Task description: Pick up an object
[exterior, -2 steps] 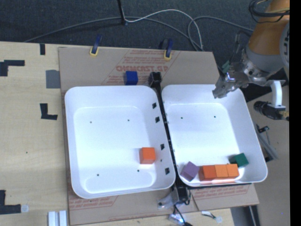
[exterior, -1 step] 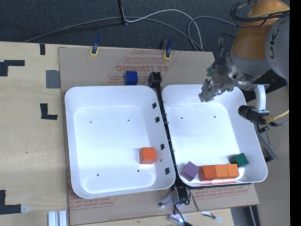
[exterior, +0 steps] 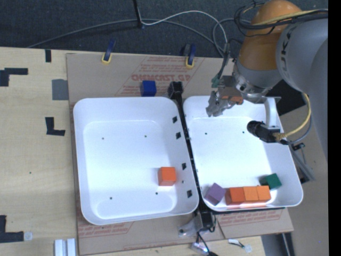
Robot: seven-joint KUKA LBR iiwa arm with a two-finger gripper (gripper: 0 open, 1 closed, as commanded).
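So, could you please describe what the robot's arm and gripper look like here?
The arm is smooth grey with a rounded orange band above the wrist. Thin cables loop around it. The gripper is small, grey metal, with reddish and teal parts just above.

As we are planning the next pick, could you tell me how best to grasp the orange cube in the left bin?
Come straight down on the orange cube and close on two opposite side faces: it sits alone, flat on the left bin floor.
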